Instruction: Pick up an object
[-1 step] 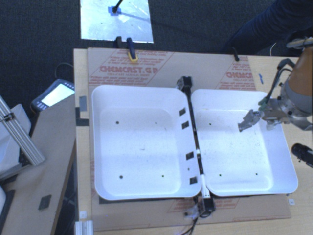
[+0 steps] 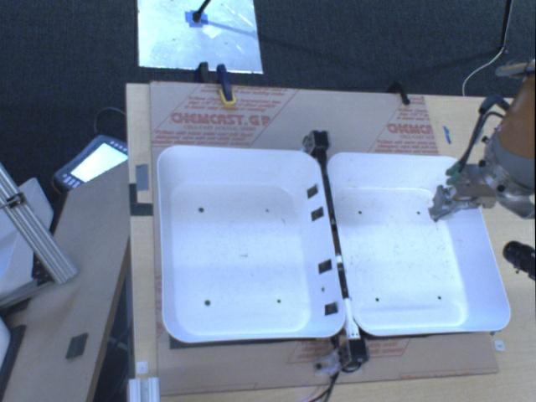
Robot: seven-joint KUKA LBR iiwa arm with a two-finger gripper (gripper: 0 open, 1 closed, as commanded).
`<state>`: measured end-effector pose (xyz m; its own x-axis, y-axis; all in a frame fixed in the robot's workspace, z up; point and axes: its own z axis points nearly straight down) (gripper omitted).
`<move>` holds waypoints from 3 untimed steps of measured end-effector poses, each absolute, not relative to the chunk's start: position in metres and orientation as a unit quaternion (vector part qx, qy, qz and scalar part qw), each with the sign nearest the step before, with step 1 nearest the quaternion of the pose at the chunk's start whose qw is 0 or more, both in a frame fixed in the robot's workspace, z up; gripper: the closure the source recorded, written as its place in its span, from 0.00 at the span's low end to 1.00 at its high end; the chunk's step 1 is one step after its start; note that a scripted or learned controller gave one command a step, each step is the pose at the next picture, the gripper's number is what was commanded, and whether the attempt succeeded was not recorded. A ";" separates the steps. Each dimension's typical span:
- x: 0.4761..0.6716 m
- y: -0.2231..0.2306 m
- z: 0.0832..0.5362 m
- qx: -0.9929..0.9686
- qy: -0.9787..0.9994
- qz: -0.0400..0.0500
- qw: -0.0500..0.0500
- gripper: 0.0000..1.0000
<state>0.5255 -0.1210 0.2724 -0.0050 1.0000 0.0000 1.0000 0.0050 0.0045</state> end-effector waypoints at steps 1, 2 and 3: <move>0.518 -0.038 0.297 0.702 0.712 0.003 0.001 1.00; 0.487 0.055 0.367 0.702 0.712 0.005 0.002 1.00; 0.509 0.098 0.427 0.704 0.710 0.005 0.002 1.00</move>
